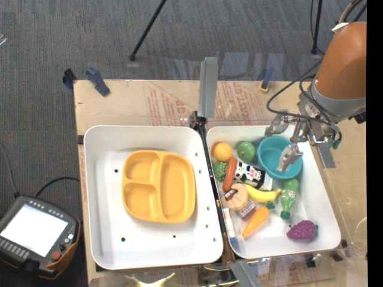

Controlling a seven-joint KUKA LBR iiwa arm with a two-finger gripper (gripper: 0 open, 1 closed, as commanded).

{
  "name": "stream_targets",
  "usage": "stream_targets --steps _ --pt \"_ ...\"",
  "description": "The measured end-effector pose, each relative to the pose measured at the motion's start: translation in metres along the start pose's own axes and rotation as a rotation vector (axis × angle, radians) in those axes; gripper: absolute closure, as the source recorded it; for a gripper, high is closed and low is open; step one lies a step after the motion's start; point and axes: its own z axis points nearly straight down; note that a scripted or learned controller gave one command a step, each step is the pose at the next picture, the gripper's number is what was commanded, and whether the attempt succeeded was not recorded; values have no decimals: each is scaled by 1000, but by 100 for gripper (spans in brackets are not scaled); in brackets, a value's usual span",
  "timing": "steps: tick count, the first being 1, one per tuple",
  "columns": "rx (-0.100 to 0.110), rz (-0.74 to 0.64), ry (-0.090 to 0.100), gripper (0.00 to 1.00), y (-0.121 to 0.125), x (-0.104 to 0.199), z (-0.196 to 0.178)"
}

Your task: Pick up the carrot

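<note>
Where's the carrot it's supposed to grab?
The carrot lies in the right bin, toward its front edge, just below the banana and left of the purple grapes.

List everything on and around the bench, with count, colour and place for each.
bins: 2, white, side by side on the bench
divided plate: 1, yellow, in the left bin
carrot: 1, orange, right bin, near the front
bowl: 1, teal, back of the right bin
orange: 1, orange, back left corner of the right bin
banana: 1, yellow, middle of the right bin
grapes: 1 bunch, purple, front right of the right bin
small bottle: 1, green, right of the banana
handheld screen: 1, grey and orange, floor at lower left
gripper: 1, grey, over the bowl
arm: 1, orange band, upper right
</note>
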Motion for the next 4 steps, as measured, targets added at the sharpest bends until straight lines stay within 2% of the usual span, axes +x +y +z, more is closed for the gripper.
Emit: stream_targets --steps 1,2,3,4 --pt "-3 -12 10 0 67 84 62" --pt "-1 -44 -3 0 44 117 149" --pt "-2 -49 0 100 46 118 141" --pt "3 -34 -11 100 23 116 -8"
